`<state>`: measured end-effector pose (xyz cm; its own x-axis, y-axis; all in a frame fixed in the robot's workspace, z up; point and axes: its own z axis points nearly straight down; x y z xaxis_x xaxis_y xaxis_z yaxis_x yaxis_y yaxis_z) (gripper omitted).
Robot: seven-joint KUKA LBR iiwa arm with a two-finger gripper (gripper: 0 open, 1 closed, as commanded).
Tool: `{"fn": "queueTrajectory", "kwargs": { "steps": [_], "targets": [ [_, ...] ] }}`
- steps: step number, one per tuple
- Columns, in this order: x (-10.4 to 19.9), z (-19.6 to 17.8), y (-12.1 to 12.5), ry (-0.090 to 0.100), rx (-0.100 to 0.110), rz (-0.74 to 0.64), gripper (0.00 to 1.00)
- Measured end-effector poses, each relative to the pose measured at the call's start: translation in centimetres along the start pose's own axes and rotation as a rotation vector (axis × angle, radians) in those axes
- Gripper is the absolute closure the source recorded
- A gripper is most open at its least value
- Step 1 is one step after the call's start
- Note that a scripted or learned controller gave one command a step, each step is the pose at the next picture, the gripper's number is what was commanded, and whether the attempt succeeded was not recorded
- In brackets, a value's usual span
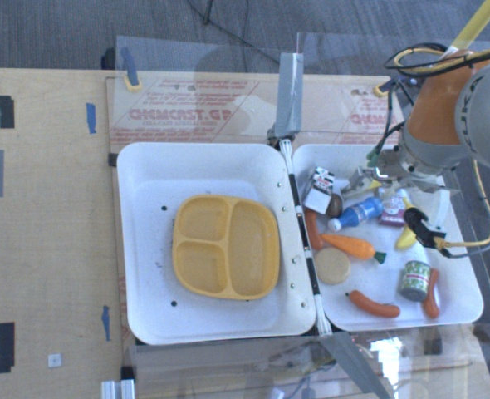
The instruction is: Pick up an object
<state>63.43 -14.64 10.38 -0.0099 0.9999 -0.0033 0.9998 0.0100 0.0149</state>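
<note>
The right bin (pixel 469 302) holds several small objects. Among them are an orange carrot (pixel 349 245), a blue bottle (pixel 358 214), a tan round disc (pixel 332 266), a red sausage (pixel 374 304), a small green-labelled can (pixel 414 280), a yellow banana (pixel 407 238) and a white-and-black box (pixel 320 189). My gripper (pixel 368 181) hangs low over the back of this bin, just above the blue bottle and right of the white box. The grey wrist covers what lies under it.
A yellow divided plate (pixel 227 246) lies in the left bin (pixel 145 181). A second sausage (pixel 432 299) rests by the can near the right bin's right wall. A black cable (pixel 432 235) loops off the arm over the bin. A grey divider post (pixel 290 94) stands behind the bins.
</note>
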Motion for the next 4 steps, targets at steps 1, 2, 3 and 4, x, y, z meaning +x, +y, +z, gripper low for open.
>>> {"fn": "queueTrajectory", "kwargs": {
  "steps": [1,2,3,4],
  "targets": [
    [-0.2,0.3,0.7,-0.005,-0.006,-0.250,0.00],
    [-0.3,-0.9,1.0,-0.009,-0.017,-0.248,1.00],
    [-0.1,-2.8,3.5,0.003,0.007,-0.454,1.00],
    [-0.1,-2.8,3.5,0.003,0.007,-0.454,0.00]
  ]
}}
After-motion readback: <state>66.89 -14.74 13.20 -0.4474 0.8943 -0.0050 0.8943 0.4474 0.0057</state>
